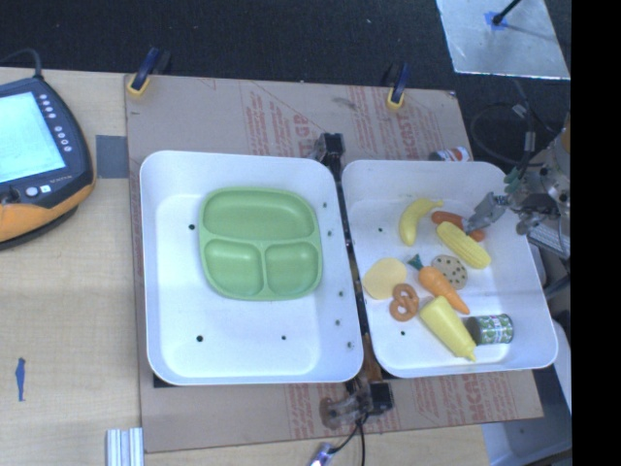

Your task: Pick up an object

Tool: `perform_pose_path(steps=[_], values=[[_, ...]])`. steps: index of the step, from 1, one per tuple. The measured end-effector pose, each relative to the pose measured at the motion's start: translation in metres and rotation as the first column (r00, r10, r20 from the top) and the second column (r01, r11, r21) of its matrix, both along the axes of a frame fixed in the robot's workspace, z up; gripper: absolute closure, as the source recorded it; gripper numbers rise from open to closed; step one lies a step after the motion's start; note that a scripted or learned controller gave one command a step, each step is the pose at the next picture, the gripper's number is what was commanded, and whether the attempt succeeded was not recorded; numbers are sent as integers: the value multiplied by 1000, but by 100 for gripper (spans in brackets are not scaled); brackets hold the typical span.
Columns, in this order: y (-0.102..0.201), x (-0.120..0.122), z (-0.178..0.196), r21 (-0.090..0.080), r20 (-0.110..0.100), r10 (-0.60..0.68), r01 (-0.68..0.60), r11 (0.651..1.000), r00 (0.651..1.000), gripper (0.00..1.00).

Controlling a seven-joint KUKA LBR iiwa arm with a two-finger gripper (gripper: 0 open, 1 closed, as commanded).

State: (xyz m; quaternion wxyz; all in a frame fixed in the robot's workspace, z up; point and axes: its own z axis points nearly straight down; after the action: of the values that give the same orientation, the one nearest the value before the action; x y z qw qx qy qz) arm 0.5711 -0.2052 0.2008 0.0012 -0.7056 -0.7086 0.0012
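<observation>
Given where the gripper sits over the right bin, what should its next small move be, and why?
Probably a short descent onto the corn cob. The gripper sits at the right bin's upper right, just above the cob and a red sausage, with nothing visibly between its fingers, so the closest toys are the likeliest pick.

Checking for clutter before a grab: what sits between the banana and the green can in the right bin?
In the camera view, the cookie and carrot lie between the banana and the green can.
</observation>
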Motion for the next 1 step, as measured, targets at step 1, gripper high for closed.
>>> perform_pose_path(steps=[1], values=[[26, 42, -110, 0, -2, 1, -1, 1000, 1000, 0]])
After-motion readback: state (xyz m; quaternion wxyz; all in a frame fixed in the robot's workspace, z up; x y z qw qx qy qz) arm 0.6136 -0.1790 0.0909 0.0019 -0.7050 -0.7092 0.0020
